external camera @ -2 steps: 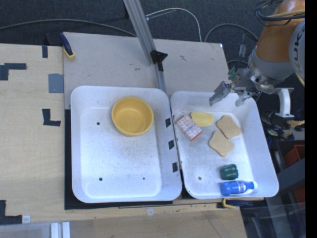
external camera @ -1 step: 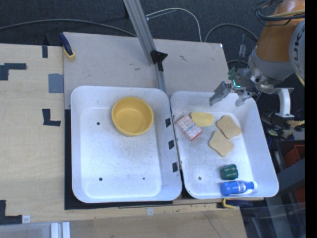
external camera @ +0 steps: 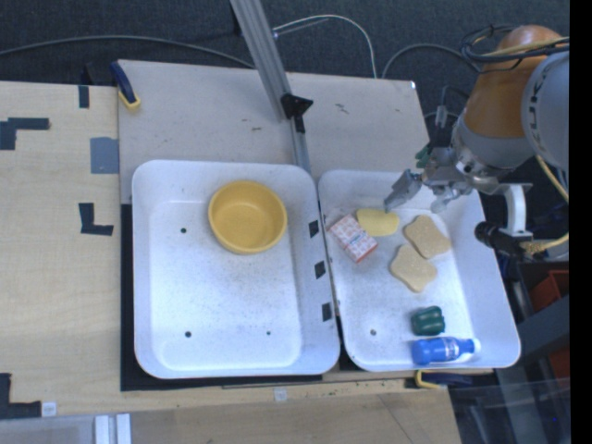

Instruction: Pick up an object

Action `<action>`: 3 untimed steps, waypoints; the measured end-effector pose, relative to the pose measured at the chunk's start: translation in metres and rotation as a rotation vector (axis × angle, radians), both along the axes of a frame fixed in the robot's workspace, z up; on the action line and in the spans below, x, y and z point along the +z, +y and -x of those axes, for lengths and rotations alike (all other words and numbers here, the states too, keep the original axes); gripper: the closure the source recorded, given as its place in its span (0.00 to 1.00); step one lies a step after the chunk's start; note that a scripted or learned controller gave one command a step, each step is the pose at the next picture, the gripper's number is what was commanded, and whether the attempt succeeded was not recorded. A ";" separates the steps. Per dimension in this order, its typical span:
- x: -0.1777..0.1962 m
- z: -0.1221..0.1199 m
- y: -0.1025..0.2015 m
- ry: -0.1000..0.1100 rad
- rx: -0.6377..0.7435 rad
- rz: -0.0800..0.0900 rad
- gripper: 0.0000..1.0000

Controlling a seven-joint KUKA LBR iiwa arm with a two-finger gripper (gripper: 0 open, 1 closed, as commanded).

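The yellow lemon-shaped object (external camera: 377,221) is lying in the right bin (external camera: 490,294), beside a red-and-white carton (external camera: 352,238) and two tan sponges (external camera: 418,252). The gripper (external camera: 421,191) is being held just above it, fingers spread apart, nothing gripped.

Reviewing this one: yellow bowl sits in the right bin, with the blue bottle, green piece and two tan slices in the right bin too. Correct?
Not quite. The camera view shows the yellow bowl in the left bin, alone. The blue bottle, green piece and two tan slices are in the right bin, as you said.
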State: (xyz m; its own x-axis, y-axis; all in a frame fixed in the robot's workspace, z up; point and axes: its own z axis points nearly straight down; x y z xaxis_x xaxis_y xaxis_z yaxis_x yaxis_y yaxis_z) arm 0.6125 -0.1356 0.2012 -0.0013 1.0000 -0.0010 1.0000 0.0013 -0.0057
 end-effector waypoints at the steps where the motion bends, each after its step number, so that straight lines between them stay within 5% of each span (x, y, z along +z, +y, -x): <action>1: -0.046 -0.004 0.006 0.001 0.001 -0.001 0.00; 2: -0.091 0.000 0.007 0.001 0.001 -0.001 0.00; 3: -0.078 -0.001 0.008 -0.003 0.002 -0.001 1.00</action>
State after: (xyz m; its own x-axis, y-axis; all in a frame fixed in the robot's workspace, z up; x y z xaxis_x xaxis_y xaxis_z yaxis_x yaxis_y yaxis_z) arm 0.6132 -0.1279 0.1234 -0.0036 1.0000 0.0003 1.0000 0.0036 -0.0030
